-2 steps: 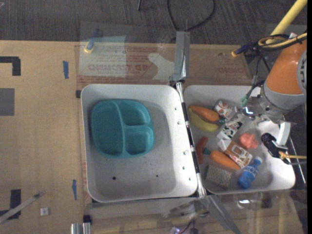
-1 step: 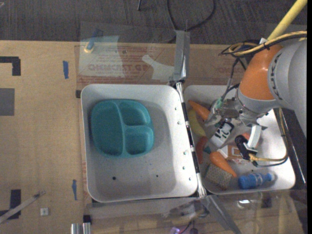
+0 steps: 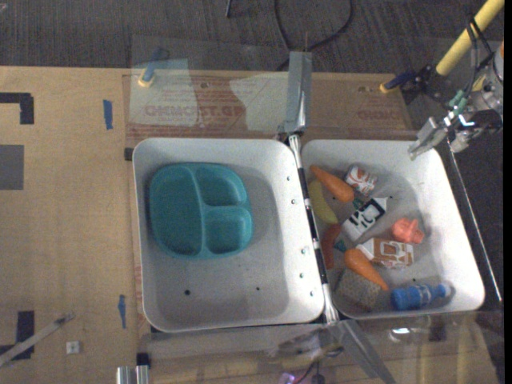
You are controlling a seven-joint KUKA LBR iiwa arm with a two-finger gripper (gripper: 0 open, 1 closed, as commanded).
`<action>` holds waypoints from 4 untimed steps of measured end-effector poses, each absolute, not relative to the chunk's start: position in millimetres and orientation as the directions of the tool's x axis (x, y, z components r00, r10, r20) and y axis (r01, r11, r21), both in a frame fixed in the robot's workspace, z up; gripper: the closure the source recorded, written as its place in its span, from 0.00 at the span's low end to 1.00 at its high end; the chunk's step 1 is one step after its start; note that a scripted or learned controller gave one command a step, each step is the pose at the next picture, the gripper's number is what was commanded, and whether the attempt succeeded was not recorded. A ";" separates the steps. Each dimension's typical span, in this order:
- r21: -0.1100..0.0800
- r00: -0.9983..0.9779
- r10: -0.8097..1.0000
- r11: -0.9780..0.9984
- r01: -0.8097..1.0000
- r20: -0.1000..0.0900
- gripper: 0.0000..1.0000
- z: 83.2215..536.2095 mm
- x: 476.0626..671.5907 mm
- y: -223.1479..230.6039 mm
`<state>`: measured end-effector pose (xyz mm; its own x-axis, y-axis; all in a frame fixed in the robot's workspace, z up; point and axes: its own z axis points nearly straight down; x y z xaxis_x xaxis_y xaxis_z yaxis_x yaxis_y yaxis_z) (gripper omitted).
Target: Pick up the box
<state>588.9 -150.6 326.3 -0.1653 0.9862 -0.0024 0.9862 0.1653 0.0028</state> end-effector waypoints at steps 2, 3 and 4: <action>-0.001 -0.124 0.992 0.124 0.992 0.000 0.00 242.3 514.1 -149.3; 0.023 -0.139 0.990 0.139 0.990 -0.007 0.00 127.8 569.1 -107.3; 0.003 -0.290 0.957 0.290 0.957 -0.002 0.00 303.8 527.7 -128.3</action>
<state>527.7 -128.3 303.8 -0.2901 0.9570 -0.0024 0.9570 0.2901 0.0025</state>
